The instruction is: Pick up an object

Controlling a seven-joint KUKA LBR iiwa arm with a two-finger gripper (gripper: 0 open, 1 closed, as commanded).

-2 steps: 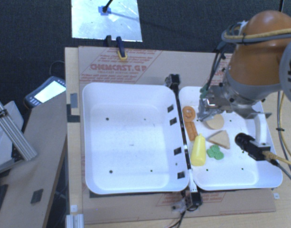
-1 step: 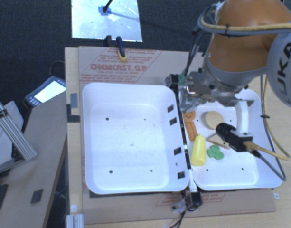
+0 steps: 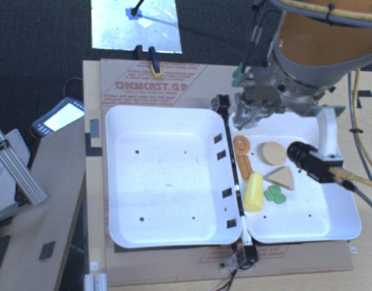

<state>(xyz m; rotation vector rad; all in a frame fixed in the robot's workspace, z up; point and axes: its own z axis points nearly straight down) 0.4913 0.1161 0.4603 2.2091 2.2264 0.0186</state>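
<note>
Nothing's picked up yet: tool (image 3: 245, 117) hangs above the orange ring (image 3: 241, 143) just below it, can't tell if it's apart or together.

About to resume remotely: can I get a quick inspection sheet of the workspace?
Surface: bench bears left bin and right bin.
Job's things: orange ring, orange stick, yellow bottle, tan disc, tan wedge, green piece, all in right bin.
Clutter: clamp at bench's far edge.
End effector: over right bin's far-left corner.
Cables: yellow cable over right bin.
Surroundings: shiny sheet, device.
</note>
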